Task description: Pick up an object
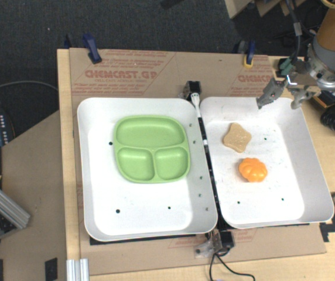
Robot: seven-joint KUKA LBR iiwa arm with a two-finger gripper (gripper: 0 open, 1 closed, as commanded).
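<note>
I see two loose objects in my right bin [308, 174]: a tan, flat, roughly square piece [237, 137] like a biscuit, lying toward the far left, and just beside it, nearer me, a glossy orange pepper-like toy [253, 170].

Red print reading "CHEMCAST G P" runs across the brown cardboard sheet [133, 69] on the desk, left of the tool [283, 96]; smaller lines stay illegible.
</note>
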